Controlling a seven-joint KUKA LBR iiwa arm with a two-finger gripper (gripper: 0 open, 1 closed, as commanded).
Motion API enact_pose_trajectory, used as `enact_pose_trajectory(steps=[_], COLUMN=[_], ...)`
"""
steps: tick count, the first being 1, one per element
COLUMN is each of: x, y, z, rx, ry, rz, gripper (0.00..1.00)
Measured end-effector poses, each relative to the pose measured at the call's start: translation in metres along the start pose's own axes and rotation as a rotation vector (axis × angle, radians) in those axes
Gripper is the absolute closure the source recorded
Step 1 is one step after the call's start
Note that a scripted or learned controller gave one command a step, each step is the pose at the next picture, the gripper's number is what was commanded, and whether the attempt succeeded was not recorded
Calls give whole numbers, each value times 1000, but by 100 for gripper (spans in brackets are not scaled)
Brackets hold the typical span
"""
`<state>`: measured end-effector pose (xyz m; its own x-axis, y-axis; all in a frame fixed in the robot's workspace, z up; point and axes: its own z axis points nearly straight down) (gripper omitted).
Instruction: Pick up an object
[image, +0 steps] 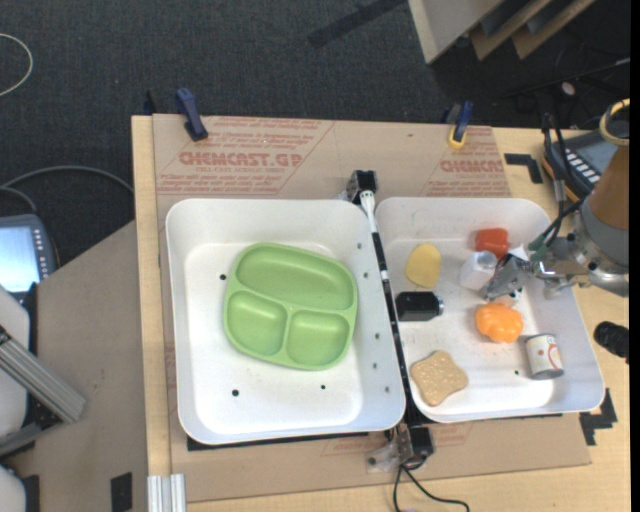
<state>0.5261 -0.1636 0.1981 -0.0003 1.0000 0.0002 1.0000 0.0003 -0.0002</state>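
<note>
Six items crowd right bin (570, 395); hand (507, 280) above orange ball (498, 322), grip unclear.

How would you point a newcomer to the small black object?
Look in the right-hand bin, along its left wall beside the divider. The black object lies there, below the yellow piece and above the tan bread slice. It is the one dark, boxy item among those pale, rounded foods.
</note>
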Motion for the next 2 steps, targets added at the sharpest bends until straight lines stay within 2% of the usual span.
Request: enact_pose_trajectory(steps=[1, 2], x=[9, 73], y=[-50, 18], z=[119, 113], rx=[7, -4], ry=[2, -1], rz=[3, -5], gripper=[0, 0])
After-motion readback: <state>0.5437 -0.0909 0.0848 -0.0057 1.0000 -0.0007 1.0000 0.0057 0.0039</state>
